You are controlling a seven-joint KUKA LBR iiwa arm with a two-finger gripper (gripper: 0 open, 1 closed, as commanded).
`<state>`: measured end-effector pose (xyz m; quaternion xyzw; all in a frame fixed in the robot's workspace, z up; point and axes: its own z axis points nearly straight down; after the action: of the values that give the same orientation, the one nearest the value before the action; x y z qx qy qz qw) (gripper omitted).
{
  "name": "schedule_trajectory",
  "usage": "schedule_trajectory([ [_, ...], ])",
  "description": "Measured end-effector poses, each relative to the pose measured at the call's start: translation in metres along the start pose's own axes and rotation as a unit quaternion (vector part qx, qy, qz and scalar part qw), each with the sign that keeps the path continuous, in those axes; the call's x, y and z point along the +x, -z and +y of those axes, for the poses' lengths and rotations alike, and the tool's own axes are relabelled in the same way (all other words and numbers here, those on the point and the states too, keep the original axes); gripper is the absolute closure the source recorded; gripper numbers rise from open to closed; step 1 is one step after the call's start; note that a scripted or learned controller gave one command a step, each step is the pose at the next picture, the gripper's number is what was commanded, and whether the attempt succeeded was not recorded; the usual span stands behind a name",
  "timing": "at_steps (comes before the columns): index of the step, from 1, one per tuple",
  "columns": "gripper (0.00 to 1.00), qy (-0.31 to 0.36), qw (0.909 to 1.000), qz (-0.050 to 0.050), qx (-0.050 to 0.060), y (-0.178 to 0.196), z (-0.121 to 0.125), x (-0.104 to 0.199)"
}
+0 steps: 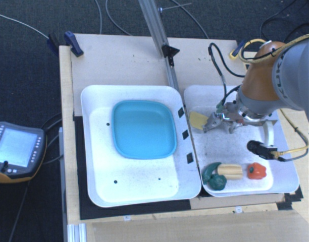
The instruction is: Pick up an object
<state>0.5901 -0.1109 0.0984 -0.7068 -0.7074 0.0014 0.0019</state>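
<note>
My gripper [211, 125] is low over the right bin [210, 150], near its left side, reaching from the right. Just left of its tips lies a pale yellow flat piece [197, 119], close to or touching them; I cannot tell whether it is between them. Along the bin's front edge lie a dark green object [214, 176], a tan cylinder [230, 172] and a red pepper-like object [256, 171].
The left bin [96, 135] holds a light blue square plate [143, 128]. A metal pole [157, 32] slants up from between the bins. Cables run beside the arm at the right. A teach pendant [15, 150] lies off the bench at left.
</note>
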Motion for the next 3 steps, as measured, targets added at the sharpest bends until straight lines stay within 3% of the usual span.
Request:
schedule_trajectory([
  [1, 0.00, 0.000, 1.0000, 0.000, -0.002, -0.003, 0.000, 0.000],
  [2, 1.00, 0.000, 1.0000, 0.000, -0.003, 0.008, 0.000, 0.000],
  [3, 1.00, 0.000, 1.0000, 0.000, -0.004, 0.052, 0.004, 0.006],
])
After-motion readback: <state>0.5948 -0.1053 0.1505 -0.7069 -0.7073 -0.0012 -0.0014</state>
